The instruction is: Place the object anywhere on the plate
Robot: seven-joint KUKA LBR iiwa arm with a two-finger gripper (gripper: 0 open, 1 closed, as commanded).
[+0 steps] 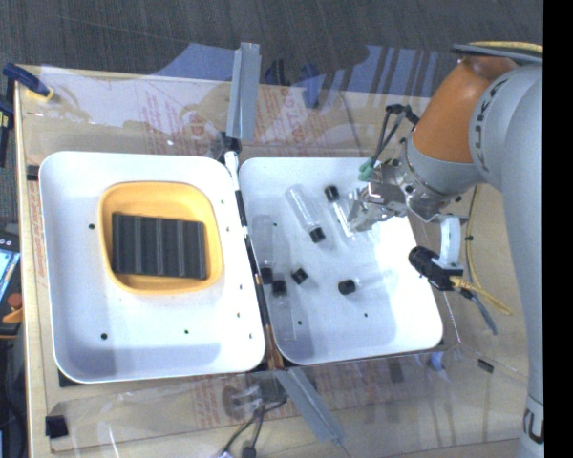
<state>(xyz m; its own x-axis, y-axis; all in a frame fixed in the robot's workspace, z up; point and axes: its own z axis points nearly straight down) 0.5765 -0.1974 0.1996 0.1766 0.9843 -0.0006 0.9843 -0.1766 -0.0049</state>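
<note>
- The yellow plate (159, 201) sits in the left bin (67, 332), carrying a dark ridged insert (159, 246); as the target, it lies well apart from the arm.
- Small clear pieces with black caps (316, 233) lie scattered in the right bin (415, 327), loose, likely awaiting pickup.
- The tool (361, 213) hangs over that bin's far right part; I cannot tell its opening or whether it holds anything.

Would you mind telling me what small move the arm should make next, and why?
Probably lower the hand onto one clear tube in the right bin. The tubes lie scattered there, while the yellow plate sits in the left bin.
</note>
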